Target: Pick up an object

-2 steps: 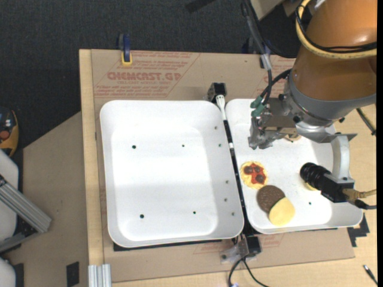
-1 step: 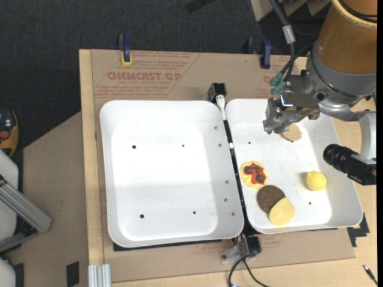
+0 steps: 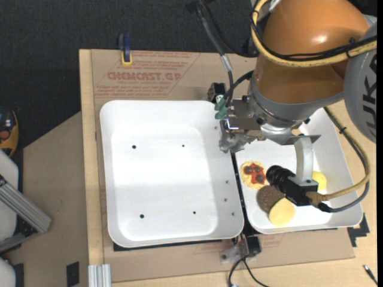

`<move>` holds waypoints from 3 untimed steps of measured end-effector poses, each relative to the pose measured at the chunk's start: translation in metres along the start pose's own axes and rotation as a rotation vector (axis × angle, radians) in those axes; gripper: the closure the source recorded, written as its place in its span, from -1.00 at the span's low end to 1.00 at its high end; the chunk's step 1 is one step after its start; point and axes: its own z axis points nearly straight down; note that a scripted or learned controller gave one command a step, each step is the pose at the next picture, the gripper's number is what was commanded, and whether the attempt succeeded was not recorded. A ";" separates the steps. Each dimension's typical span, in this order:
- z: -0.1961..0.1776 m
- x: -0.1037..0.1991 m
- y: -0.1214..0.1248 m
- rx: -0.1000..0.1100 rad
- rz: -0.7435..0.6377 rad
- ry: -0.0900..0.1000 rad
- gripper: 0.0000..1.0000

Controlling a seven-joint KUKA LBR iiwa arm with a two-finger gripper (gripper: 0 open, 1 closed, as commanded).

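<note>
Right bin [image 3: 338,167]: one red-spotted disc [image 3: 253,173], one brown disc [image 3: 266,197], two yellow lumps [image 3: 281,212] (gripper [image 3: 229,137]: open or closed, can't tell).

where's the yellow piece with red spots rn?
In the camera view, the yellow piece with red spots lies in the right bin, close to its wall beside the other bin, with a brown round piece just in front of it.

Arm [image 3: 311,40]: glossy orange dome, grey ring beneath, cables looped around.
</note>
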 end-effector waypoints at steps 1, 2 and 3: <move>-0.113 0.019 0.001 -0.023 0.003 0.004 1.00; 0.032 0.045 0.021 0.007 0.006 -0.005 1.00; -0.001 0.043 0.006 -0.012 0.006 0.001 1.00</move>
